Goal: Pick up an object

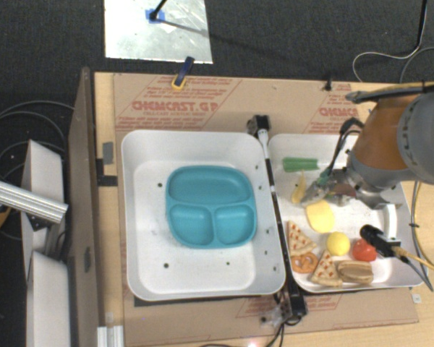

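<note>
The gripper [324, 191] hung low over the middle of the right bin [283, 150]; whether it was open or gripping anything could not be told. Just near of it lay a pale yellow toy food piece [320, 216], with a yellow ball [338, 243], a red tomato [363, 251] and pizza slices [298, 237] nearer still. The left bin [148, 266] held a teal divided plate [210, 194].

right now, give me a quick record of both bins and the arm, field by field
left bin: holds a teal divided plate
right bin: green piece at the back, yellow block mid-bin, yellow ball, red tomato and pizza slices toward the front
pincer: over the right bin, just behind the yellow block
grasp: not clear from this view
</note>
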Available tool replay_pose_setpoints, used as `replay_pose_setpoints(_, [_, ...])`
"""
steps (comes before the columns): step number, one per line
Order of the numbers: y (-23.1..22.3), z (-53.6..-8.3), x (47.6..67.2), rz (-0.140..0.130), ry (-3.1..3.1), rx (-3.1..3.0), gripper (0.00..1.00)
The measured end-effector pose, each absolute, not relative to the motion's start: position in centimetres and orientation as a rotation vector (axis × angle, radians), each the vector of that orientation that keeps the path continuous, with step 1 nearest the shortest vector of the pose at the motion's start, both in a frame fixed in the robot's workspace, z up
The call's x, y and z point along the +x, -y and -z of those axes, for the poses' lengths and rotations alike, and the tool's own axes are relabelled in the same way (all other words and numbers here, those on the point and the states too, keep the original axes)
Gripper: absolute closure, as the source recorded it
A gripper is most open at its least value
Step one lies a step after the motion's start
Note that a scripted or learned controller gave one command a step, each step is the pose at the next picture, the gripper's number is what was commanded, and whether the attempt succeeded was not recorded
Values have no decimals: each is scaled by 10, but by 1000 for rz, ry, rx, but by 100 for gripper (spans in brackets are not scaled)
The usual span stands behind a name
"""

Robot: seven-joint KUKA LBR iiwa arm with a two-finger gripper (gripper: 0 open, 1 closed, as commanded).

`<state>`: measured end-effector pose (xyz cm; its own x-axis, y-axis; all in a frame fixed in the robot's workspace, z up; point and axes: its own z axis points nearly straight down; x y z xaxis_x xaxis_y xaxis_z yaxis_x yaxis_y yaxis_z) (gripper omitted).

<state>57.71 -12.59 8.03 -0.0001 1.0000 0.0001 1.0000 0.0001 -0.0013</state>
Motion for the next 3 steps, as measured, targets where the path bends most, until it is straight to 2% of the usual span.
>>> replay_pose_setpoints(1, [116,-84,546,-2,2219,-2219,0])
replay_pose_setpoints(2, [138,-84,493,-2,2217,-2225,0])
replay_pose_setpoints(3, [112,-85,581,10,2237,-2216,0])
